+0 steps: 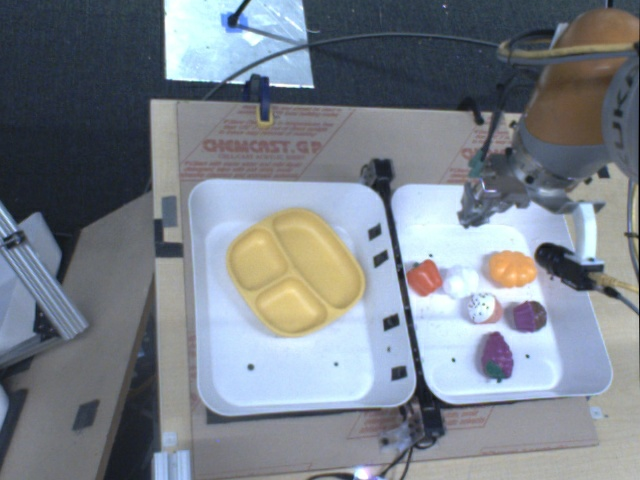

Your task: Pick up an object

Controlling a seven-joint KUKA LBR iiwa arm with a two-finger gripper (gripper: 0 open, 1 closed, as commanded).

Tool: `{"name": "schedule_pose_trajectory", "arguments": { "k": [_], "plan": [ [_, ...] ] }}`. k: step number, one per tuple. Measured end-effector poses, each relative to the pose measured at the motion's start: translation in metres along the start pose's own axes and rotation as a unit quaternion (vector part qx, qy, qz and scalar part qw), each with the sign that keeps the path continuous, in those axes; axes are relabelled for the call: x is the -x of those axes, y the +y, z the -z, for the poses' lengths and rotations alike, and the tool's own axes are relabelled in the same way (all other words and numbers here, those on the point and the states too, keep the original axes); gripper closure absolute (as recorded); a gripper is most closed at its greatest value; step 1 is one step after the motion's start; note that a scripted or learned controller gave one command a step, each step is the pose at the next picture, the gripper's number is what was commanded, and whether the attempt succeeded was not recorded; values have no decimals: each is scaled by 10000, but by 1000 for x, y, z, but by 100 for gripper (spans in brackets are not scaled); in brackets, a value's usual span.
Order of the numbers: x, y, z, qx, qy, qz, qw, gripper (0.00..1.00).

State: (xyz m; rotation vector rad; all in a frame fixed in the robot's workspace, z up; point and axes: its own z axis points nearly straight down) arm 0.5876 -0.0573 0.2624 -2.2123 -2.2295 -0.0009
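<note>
Brown bench (300,138) under everything. Grey and orange arm (570,78) at 2 o'clock in the picture, bending down over the right bin (560,368).

White left bin (230,368) with a yellow tray (295,270) in its middle, split into three parts. Right bin just beside it, at 3 o'clock from it.

Gripper (485,206) at 12 o'clock in the right bin, pointing down at bare white floor. Hard to tell if spread or closed. Nothing seen held in it.

Toys well apart from the gripper, toward 6 o'clock from it:
- orange pumpkin (512,268), near the bin's middle
- purple toy with a green end (496,356), at 6 o'clock
- red pepper (424,278), at 9 o'clock
- dark purple lump (528,316), at 4 o'clock
- white ball (460,282), touching the red pepper
- spotted white ball (482,308), at 7 o'clock
</note>
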Motion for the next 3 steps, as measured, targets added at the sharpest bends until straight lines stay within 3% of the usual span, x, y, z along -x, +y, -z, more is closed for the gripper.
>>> {"name": "schedule_pose_trajectory", "arguments": {
  "k": [3],
  "plan": [
    [-159, -31, -40, -11, 5, 9, 10000, 100]
  ]
}}
